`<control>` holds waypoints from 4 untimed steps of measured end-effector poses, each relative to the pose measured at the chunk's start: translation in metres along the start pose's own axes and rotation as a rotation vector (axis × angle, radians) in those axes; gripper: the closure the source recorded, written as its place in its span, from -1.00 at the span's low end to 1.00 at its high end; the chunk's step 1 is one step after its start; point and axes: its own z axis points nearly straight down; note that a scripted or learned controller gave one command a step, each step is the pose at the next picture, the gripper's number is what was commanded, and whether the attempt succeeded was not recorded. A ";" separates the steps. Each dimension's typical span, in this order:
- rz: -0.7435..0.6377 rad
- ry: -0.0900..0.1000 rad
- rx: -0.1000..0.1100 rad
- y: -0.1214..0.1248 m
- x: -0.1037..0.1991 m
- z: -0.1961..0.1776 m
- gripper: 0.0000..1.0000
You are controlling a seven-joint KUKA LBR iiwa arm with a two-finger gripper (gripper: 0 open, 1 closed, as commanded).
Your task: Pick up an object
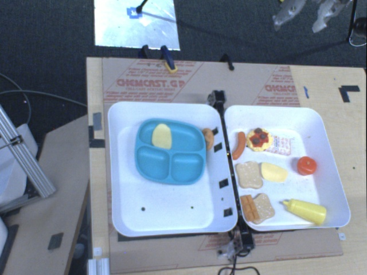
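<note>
The gripper (pixel 308 15) hangs at the far right beyond the right bin (pixel 331 153), fingers apart, gripping nothing; a tomato (pixel 307 165) lies in that bin.

Both white bins (pixel 172 222) look like smooth, slightly glossy plastic. Blue tray (pixel 170 152): same moulded plastic, matt. Under them, printed brown cardboard (pixel 252 79). My pincer (pixel 308 13) looks like pale metal.

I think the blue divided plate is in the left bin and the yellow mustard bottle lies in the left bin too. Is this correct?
Not quite. The camera view shows the blue divided plate in the left bin, but the yellow mustard bottle lies in the right bin, near its front corner.
</note>
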 end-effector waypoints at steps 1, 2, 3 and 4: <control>-0.004 0.002 0.035 -0.052 0.103 0.175 -1.00; -0.001 0.004 0.006 -0.036 0.166 0.085 -1.00; -0.003 0.006 0.005 -0.028 0.250 0.001 -1.00; 0.002 0.002 0.012 -0.027 0.245 -0.005 1.00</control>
